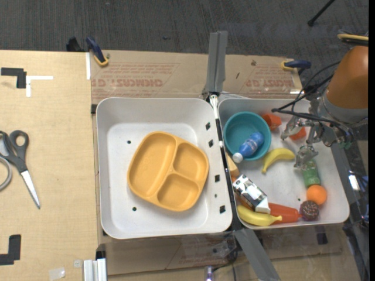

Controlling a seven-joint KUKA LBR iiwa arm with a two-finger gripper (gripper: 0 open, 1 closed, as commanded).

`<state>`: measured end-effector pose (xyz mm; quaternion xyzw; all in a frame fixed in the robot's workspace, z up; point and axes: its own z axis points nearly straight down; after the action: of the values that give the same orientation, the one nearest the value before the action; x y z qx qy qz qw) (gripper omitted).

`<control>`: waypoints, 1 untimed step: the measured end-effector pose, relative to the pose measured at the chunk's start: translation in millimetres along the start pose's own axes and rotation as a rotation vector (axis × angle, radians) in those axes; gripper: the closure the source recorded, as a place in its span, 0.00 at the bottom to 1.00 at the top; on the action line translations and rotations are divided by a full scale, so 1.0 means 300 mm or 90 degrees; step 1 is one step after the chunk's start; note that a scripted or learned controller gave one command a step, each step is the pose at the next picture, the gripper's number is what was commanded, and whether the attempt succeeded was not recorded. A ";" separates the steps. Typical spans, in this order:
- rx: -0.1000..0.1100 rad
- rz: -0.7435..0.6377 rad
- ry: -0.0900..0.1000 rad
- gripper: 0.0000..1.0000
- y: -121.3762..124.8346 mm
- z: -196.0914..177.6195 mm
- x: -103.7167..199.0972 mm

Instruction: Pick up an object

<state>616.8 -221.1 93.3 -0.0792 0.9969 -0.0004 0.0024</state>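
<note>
My gripper (300,140) hangs over the upper right part of the right bin (340,218), open, with nothing between its fingers. A red item (297,133) lies partly hidden right under it, and a green object (309,172) lies just below it. Left of the gripper a teal bowl (243,127) holds a blue bottle (251,145). Also in this bin are a small banana (278,156), an orange ball (316,193), a dark purple fruit (309,211), a red pepper-like piece (285,209), a second banana (258,217) and a black-and-white carton (251,193).
The left bin (111,174) holds a yellow divided plate (169,171). Scissors (20,163) lie on the bench at far left. A grey bar (217,63) rises between the bins at the back. Cables (310,92) trail from the arm over the right bin's far corner.
</note>
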 end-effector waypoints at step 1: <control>0.002 -0.002 -0.004 1.00 0.003 -0.037 -0.009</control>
<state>619.3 -219.6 104.5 -0.0810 0.9967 -0.0018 0.0056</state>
